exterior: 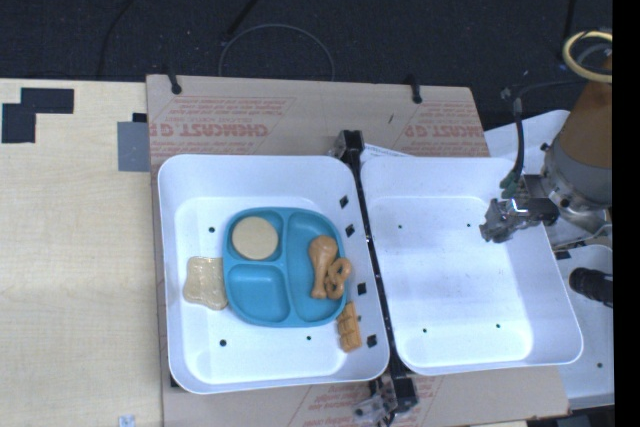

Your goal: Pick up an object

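A blue divided tray [268,300] lies in the left bin [190,185]. In its compartments sit a round tan cracker [254,237] and a brown pretzel-like piece [328,267]. A pale biscuit [205,282] lies against the tray's left edge, and a small tan piece [349,326] rests by its lower right corner. My gripper [497,220] hangs over the right edge of the right bin [450,350], far from all of these. Nothing shows between its fingers.
A black divider [366,255] separates the two bins. The arm's grey body [590,145] stands at the right. Cardboard [300,115] lies under the bins, with a wooden bench top [70,265] to the left and cables on the dark floor behind.
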You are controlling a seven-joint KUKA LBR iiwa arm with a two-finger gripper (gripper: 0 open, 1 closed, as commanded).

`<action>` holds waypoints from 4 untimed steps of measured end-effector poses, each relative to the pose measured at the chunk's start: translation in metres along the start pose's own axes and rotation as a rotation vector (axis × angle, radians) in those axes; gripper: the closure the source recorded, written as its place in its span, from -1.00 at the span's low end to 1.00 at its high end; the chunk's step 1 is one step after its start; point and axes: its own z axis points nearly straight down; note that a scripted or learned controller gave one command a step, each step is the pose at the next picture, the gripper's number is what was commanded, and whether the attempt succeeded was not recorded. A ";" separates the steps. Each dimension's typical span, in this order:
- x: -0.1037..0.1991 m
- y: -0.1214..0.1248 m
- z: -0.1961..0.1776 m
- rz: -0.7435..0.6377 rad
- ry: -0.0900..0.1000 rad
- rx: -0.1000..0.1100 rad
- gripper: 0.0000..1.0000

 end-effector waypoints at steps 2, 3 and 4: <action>0.093 0.033 -0.001 -0.002 0.001 0.002 1.00; 0.140 0.061 -0.001 -0.003 0.001 0.001 1.00; 0.192 0.084 -0.001 -0.003 0.001 0.001 1.00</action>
